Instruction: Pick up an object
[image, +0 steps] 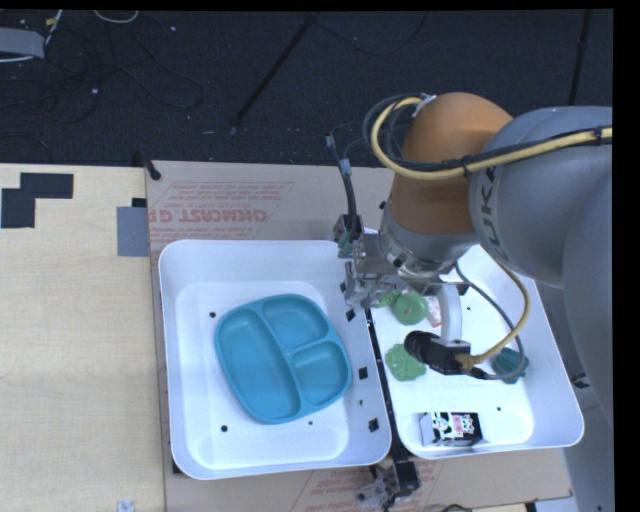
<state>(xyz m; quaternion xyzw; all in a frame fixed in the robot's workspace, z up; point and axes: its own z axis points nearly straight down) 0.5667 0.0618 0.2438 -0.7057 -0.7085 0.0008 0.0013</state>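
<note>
Starting from the nearest candidate: a green lump (410, 307) lies in the right bin (558, 425), toward that bin's inner wall. Treat this lump as your landmark.

- Claw (365, 283): just beside the lump, to its left in the view and slightly farther from the camera, over the seam where the two bins meet. You cannot tell from here whether the claw is released or clenched; nothing visibly sits in it.
- Key relation: the lump lies to the claw's right in the view, a touch nearer the camera. Judgement: a short shift that way before descending. The lump looks roundish with no clear long axis, so wrist angle should matter little.
- Second green lump (404, 363): nearer the camera than the landmark, apart from it.
- Teal piece (512, 366): well to the landmark's right, partly hidden.
- Small black-and-white box (451, 428): nearest the camera, well apart from the landmark.
- Left bin (190, 400): left of the landmark, past the seam; it holds a blue divided plate (280, 355).

Risk, as a guess: the bin wall close by could foul the descent.
</note>
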